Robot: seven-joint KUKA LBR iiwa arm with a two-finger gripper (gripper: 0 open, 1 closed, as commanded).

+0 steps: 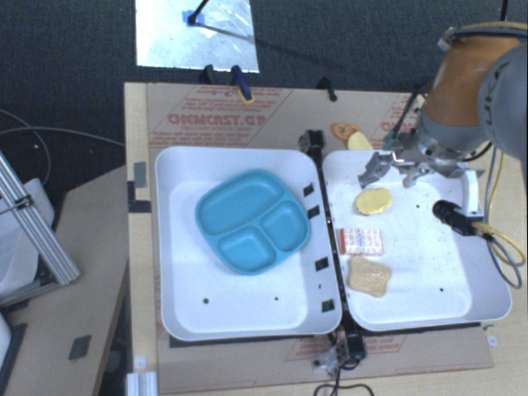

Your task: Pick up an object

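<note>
The right bin (462,299) holds three small things. A flat yellow round piece (374,202) lies near its back left, a red-and-white patterned packet (361,240) sits just in front of that, and a tan bread-like piece (369,277) is nearest the front. My gripper (390,172) hangs over the back of this bin, slightly behind and right of the yellow piece. It is open, its two fingers spread with nothing between them.
A blue divided plate (252,219) lies in the left bin (186,304). An orange piece (342,129) and a pale yellow piece (360,142) rest on the cardboard behind the right bin. A black divider with clips runs between the bins.
</note>
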